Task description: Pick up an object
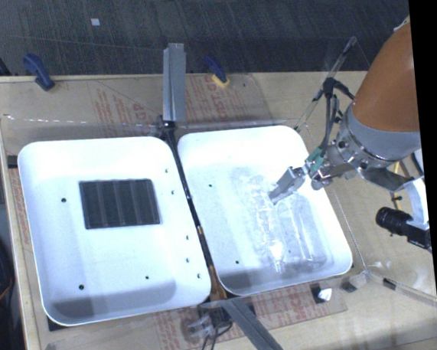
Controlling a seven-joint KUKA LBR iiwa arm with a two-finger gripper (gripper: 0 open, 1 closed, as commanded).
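- The arm point(384, 93) comes in from the right edge of the bench point(89, 106), grey at the wrist with the orange band above it.
- The gripper point(276, 190) hangs over the right bin point(202, 164), its pale tip pointing left and slightly downward.
- Whether the gripper is spread or pressed together I cannot tell: its tip reads as one pale blur against the white floor of the bin.
- Nothing can be made out pinched at that tip.
- Clear plastic objects point(281, 230) lie in the right bin, in its middle and toward the near wall; they are see-through and hard to separate from one another.
- The gripper tip sits just above the upper end of that clear heap; contact cannot be judged from this slant.
- A dark ribbed rectangular object point(120, 202) lies flat in the left bin point(41, 172), a little above its centre, well apart from the gripper.
- Blue clamps point(39, 72) sit at the far edge of the bench.
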